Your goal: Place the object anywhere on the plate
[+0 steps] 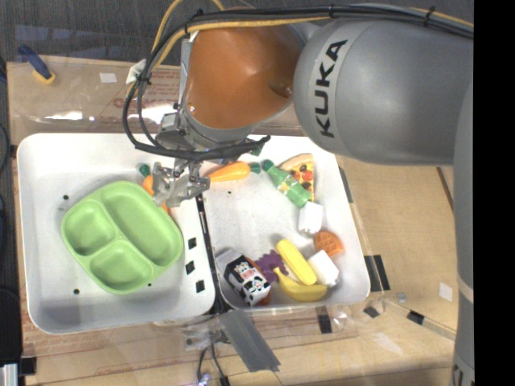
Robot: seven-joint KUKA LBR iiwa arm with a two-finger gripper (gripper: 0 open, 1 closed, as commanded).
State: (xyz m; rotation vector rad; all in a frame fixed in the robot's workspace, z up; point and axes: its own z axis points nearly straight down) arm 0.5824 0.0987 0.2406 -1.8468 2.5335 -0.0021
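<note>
A green plate (121, 236) with three compartments lies in the left bin (40, 215). My gripper (180, 185) hangs over that bin's right side, just past the plate's upper right rim. An orange toy with a green tip (148, 183) pokes out at the gripper's left, over the plate's top edge; most of it is hidden beneath the gripper. Whether it is held I cannot make out.
The right bin (241, 232) holds an orange carrot (230, 171), a green bottle (286, 183), a pizza slice (303, 170), two bananas (298, 265), purple grapes (265, 265), a cow-patterned carton (248, 281) and white blocks (311, 215). The arm's wide body covers the bins' far edge.
</note>
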